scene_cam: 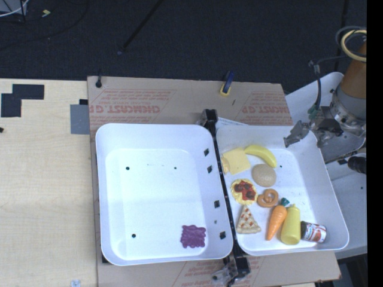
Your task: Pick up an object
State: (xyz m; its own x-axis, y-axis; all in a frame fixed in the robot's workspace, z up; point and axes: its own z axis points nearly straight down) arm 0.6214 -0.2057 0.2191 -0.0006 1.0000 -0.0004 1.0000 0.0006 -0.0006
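The right bin (pixel 326 178) holds several toy foods: a yellow banana (pixel 261 154), a pale cheese wedge (pixel 235 160), a beige round bun (pixel 263 175), a small pizza (pixel 243 190), a pretzel (pixel 267 197), a pizza slice (pixel 247 220), an orange carrot (pixel 276 219), a yellow bottle (pixel 291 225) and a small red-labelled bottle (pixel 313 232). A purple grape bunch (pixel 193 236) lies in the left bin (pixel 108 184) near its front right corner. My gripper (pixel 312 131) hangs above the right bin's far right corner, apart from all the objects, with nothing seen between its fingers.
The two bins stand side by side on a cardboard sheet (pixel 155 103), joined by a black divider strip (pixel 215 178). A blue-yellow clip (pixel 227 84) sits at the cardboard's far edge. The wooden bench (pixel 42 190) extends to the left.
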